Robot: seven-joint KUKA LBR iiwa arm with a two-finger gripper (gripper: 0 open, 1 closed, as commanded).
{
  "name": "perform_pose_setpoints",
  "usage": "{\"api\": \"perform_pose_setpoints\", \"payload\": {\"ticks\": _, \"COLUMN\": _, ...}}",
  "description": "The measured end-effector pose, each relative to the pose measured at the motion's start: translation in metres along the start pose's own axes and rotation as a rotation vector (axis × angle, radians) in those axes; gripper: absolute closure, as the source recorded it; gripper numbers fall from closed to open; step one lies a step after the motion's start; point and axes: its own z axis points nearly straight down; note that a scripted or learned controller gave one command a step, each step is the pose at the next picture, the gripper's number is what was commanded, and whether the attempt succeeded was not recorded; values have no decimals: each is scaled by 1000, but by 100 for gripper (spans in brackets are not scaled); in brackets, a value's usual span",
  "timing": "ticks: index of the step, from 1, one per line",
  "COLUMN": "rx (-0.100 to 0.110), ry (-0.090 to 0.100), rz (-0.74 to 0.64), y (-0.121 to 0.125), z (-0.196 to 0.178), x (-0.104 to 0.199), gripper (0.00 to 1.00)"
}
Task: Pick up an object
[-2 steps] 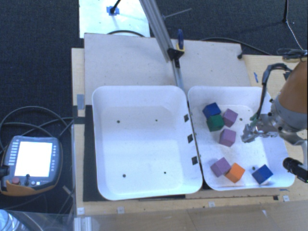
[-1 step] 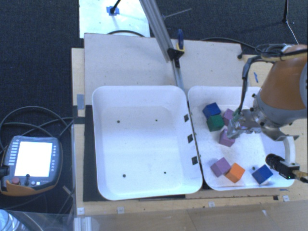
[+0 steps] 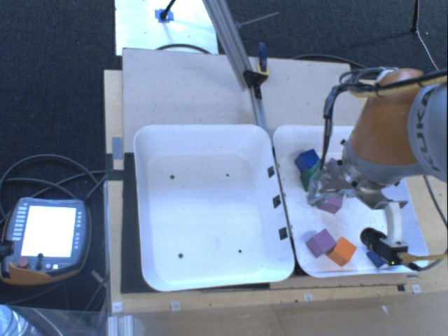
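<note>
- Nearest the camera, the desk (image 3: 210, 299) shows its front edge below the two bins; just inside the right bin (image 3: 290, 187) sit a purple cube (image 3: 321, 243) and an orange cube (image 3: 342, 251), side by side near its near wall.
- The gripper (image 3: 323, 191) hangs low over a pale purple block (image 3: 330, 204), with a blue cube (image 3: 306, 161) and a green piece (image 3: 308, 178) just beyond; whether the fingers are released or clenched cannot be told.
- To do this step well, the descent should probably centre on the pale block, straight down, before closing.
- Room is tight: the bin's left wall lies near, and the blue and green pieces crowd the far side; the left bin (image 3: 203, 201) offers open room.
</note>
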Motion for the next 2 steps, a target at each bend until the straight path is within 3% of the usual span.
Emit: {"api": "perform_pose_setpoints", "payload": {"ticks": 2, "rx": 0, "ry": 1, "rz": -2, "y": 14, "z": -12, "x": 114, "gripper": 100}}
